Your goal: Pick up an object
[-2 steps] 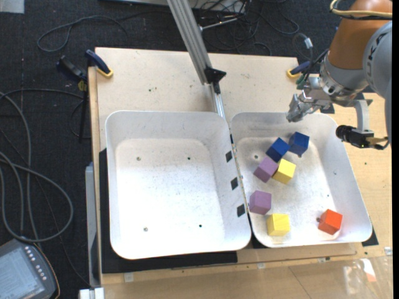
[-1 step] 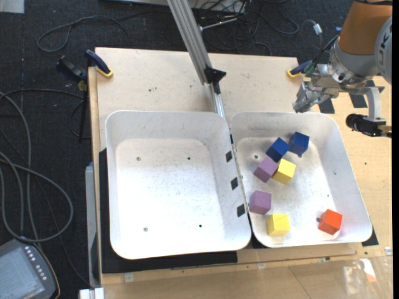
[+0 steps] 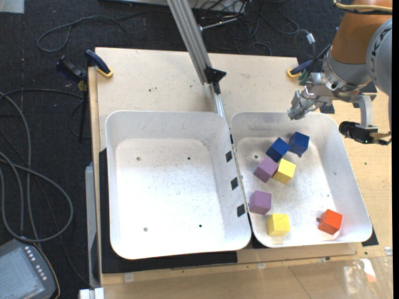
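The right bin [image 3: 349, 179] holds several small cubes. Two blue cubes [image 3: 278, 148] [image 3: 299, 142] sit near its back, with a purple cube [image 3: 266, 168] and a yellow cube [image 3: 285, 170] just in front of them. Another purple cube [image 3: 260, 201] and a yellow cube [image 3: 278, 224] lie nearer the front, beside the divider. An orange cube [image 3: 330, 221] rests in the front right corner. My gripper [image 3: 298, 110] hangs above the bin's back rim, behind the blue cubes and apart from all of them. Nothing shows between its fingers.
The left bin [image 3: 124, 167] lies beside the right one. A slanted metal bar [image 3: 190, 33] runs down from the back to the divider. Clamps [image 3: 98, 63] [image 3: 299, 69] grip the bench's back corners. Cables lie on the dark floor at left.
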`<state>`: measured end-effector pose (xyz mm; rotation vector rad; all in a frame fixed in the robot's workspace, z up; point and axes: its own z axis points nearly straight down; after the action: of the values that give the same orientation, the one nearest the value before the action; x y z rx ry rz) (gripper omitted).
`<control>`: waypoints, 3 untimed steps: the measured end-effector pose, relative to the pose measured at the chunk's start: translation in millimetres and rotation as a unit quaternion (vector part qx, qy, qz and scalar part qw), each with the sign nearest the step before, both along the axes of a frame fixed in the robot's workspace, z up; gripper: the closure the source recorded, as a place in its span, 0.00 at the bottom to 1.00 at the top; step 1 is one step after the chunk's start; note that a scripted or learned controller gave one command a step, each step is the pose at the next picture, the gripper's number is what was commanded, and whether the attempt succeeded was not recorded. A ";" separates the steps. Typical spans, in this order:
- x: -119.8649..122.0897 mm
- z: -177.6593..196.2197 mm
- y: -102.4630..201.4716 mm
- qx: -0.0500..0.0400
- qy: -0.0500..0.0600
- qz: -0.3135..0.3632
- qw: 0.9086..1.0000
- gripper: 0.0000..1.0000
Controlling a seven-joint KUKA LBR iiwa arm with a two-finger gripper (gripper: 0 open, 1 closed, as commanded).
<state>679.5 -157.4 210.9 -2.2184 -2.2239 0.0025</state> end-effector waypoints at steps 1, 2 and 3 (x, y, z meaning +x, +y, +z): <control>-12.7 12.0 59.3 0.001 -0.001 0.003 1.000 1.00; -17.8 25.0 113.0 0.001 -0.001 0.003 1.000 1.00; -19.7 31.1 168.8 0.001 -0.001 0.003 1.000 1.00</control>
<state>659.8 11.3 242.0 -2.2116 -2.2304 -0.0030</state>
